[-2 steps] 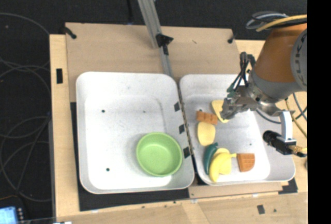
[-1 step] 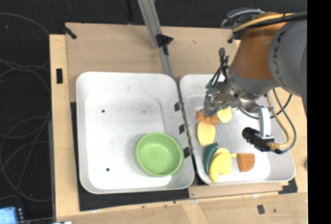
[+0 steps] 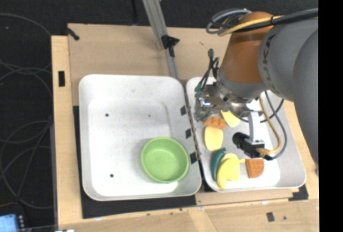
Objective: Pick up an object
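Several small objs in right bin [image 3: 292, 172], yellow piece [image 3: 214, 139] just below end effector [image 3: 206, 110]; finger state can't tell.

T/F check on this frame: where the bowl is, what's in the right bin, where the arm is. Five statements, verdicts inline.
1. The green bowl sits in the left bin. True.
2. The bowl lies upside down. False: its opening faces up.
3. The gripper is over the right bin, near its left wall. True.
4. The right bin holds one object. False: several lie there, among them a yellow piece and an orange piece.
5. The arm reaches over the left bin. False: it is above the right bin.
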### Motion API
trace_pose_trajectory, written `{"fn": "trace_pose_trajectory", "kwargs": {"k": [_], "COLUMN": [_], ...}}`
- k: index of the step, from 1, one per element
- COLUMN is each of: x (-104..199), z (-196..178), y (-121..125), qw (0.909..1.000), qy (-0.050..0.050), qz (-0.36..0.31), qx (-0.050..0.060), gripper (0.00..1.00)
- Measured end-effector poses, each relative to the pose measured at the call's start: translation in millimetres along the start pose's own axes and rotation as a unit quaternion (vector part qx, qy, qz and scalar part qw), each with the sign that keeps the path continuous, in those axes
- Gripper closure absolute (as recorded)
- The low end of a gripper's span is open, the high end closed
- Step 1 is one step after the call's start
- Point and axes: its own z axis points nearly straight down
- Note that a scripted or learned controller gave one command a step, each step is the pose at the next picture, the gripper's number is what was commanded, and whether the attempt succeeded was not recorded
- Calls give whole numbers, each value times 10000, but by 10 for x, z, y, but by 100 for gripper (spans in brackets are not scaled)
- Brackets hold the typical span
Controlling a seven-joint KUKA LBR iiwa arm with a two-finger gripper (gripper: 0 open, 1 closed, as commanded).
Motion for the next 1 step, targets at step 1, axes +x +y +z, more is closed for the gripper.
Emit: {"fn": "trace_pose_trajectory", "kwargs": {"k": [1], "x": [494], "z": [-178], "y": [-14], "qw": [10000], "qy": [-6], "qz": [18], "qx": [-2], "gripper": [100]}}
